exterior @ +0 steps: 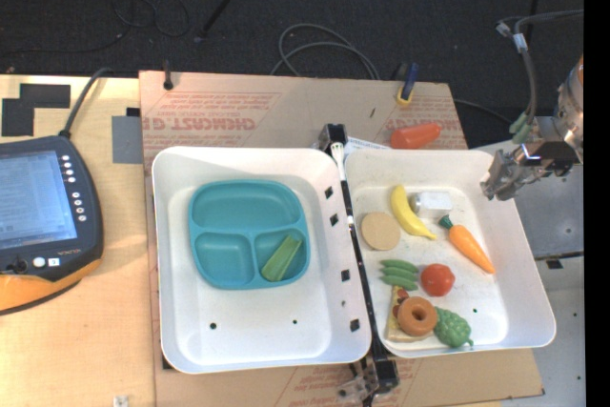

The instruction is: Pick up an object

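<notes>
A: Carrot (469, 245) lies in the right bin (534, 319), mid-right of the frame, orange tip pointing toward the lower right, just beside a banana (408, 212) and a tomato (437, 279).

B: And the arm?

A: Its gripper (503, 176) hangs over the bin's upper right rim, at the right of the frame, well apart from the food. Nothing sits in it. Open or shut, I cannot tell from here.

B: So which step is this?

A: The approach, I'd say. No pick has begun.

B: What does the next move call for?

A: A swing toward frame left and a drop onto one piece. The carrot is nearest and has a little clear floor on its right. The donut (416, 315), broccoli (454, 329) and pea pod (400, 273) crowd together lower down. The left bin (181, 300) holds a teal tray (229, 253).
</notes>
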{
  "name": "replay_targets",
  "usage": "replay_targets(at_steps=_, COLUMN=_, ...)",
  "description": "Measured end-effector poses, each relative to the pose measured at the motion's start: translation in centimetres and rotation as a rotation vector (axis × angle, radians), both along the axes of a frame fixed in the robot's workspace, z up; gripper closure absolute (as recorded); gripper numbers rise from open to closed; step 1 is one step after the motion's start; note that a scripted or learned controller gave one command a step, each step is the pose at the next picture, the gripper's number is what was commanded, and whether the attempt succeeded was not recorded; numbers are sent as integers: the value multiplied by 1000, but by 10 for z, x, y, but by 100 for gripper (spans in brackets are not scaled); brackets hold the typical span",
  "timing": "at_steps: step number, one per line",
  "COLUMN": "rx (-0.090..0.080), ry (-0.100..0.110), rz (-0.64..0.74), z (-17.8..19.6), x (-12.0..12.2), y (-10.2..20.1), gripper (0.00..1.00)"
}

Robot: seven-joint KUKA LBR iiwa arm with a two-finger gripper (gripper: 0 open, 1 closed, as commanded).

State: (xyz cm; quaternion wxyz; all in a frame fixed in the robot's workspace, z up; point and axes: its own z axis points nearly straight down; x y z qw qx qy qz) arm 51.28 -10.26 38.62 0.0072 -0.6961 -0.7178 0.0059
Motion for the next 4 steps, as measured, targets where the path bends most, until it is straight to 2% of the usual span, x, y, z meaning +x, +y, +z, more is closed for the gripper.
replay_targets(at_steps=1, rx=-2, ry=-19, rz=-28, z=18, x=25, y=61, gripper=100)
replay_targets(at_steps=2, rx=-1, ry=-8, rz=-35, z=-39, x=-40, y=31, gripper=100)
replay_targets(at_steps=4, rx=-2, ry=-10, rz=-30, z=-18, x=-37, y=31, gripper=100)
